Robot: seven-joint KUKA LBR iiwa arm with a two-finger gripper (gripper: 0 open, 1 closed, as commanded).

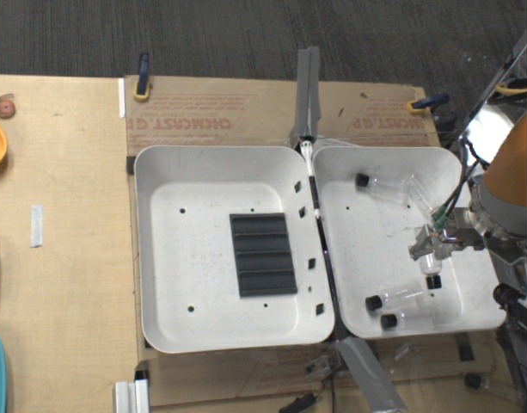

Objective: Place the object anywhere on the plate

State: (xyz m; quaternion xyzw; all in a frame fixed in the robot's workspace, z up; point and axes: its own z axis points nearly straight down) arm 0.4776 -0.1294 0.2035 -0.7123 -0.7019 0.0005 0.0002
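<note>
Camera view, bench: you look down at a slant on two shallow white bins side by side, seated on a cardboard sheet [272, 110] held by clamps, presumably so the bins cannot slide.

Camera view, left bin [160, 231]: it carries a dark ribbed rectangular plate [263, 254] lying flat near its middle. You should read this as the target; nothing rests on it, so the placing is not yet done.

Camera view, right bin [349, 317]: it holds clear plastic vials with black caps. One [376, 184] lies near the far wall, two [392, 301] [409, 318] lie close together at the near edge, and another [432, 274] sits just beneath the tool.

Camera view, arm: it reaches in from the right, its orange band at the frame edge, wrist lowered over the right side of the right bin.

Camera view, gripper [428, 244]: it hangs low above the bin floor, just beside the vial under it. You cannot tell whether it is spread or closed, nor whether it clasps anything; glare and clear plastic blur the tips.

Camera view, judgement: the stage appears to be the pick, since every vial lies in the right bin, well apart from the plate.

Camera view, risk: clear round vials may roll or slip.
</note>
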